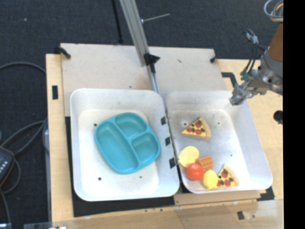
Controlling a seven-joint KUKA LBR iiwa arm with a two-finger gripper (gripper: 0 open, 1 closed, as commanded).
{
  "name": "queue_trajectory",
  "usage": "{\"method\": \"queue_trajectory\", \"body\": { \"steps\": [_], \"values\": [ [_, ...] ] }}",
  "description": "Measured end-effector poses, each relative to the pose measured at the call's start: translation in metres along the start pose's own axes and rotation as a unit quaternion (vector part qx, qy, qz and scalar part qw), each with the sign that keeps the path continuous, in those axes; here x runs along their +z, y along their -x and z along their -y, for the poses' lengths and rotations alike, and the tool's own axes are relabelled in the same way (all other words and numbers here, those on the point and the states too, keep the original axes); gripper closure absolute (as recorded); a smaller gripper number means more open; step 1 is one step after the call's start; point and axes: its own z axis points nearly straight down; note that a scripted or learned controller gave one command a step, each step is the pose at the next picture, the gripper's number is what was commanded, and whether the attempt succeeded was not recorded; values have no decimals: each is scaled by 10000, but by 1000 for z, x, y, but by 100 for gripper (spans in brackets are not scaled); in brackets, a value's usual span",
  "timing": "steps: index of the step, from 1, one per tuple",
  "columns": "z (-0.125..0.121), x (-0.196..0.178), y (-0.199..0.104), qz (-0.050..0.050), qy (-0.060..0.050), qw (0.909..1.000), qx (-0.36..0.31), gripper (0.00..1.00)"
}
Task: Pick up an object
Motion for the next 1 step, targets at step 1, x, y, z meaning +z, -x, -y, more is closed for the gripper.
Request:
{"method": "queue_trajectory", "body": {
  "steps": [1],
  "values": [
    [-5,-5,-57,-18,-26,10000,-22,100]
  ]
}}
